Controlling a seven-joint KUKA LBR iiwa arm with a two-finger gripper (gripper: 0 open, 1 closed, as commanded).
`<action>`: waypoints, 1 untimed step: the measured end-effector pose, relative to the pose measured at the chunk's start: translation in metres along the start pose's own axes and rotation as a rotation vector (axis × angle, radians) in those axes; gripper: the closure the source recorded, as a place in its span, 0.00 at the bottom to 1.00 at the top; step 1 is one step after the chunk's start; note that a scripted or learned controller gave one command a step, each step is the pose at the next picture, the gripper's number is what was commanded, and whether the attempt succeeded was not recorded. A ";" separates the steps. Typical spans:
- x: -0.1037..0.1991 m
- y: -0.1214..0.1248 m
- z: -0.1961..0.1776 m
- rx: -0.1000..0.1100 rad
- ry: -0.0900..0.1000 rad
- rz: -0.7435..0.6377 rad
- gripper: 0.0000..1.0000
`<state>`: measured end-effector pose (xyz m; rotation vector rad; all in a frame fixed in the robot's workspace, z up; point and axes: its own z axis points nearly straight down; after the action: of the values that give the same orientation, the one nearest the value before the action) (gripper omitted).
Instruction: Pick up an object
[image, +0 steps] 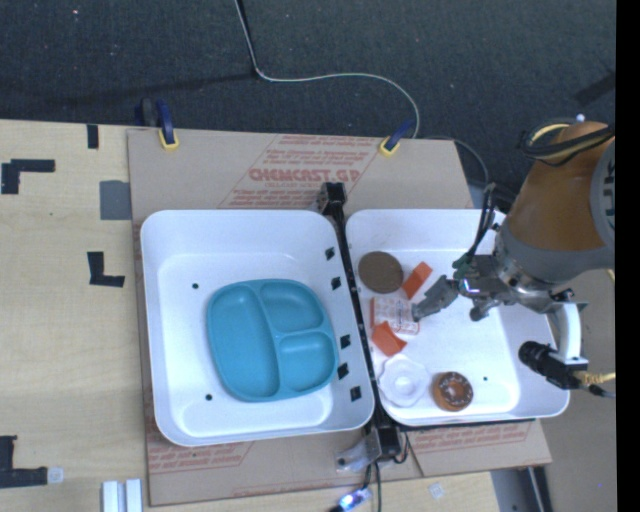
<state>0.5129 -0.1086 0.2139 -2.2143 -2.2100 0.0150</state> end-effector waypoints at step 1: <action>0.000 0.003 -0.007 -0.014 -0.002 -0.004 0.00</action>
<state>0.5158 -0.1081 0.2212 -2.2180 -2.2226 0.0009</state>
